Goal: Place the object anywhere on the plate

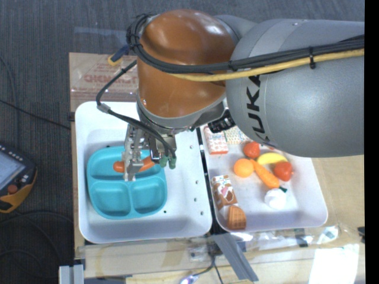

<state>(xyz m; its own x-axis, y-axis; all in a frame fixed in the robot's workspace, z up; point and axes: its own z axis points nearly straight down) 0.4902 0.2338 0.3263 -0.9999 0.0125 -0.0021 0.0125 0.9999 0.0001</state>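
The right bin [308, 218] holds an orange [243, 168], banana [271, 158], tomato [283, 170] and waffle cone [235, 218].

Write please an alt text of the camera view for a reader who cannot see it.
The two-finger gripper holds an orange, carrot-like object just over the blue sectioned plastic plate in the left shallow white bin. The right shallow white bin holds toy foods, among them a round orange fruit and a yellow banana.

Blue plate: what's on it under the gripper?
An orange object lies across the blue plate's upper compartment, at the gripper. Its middle is covered by the fingers, so grip is unclear.
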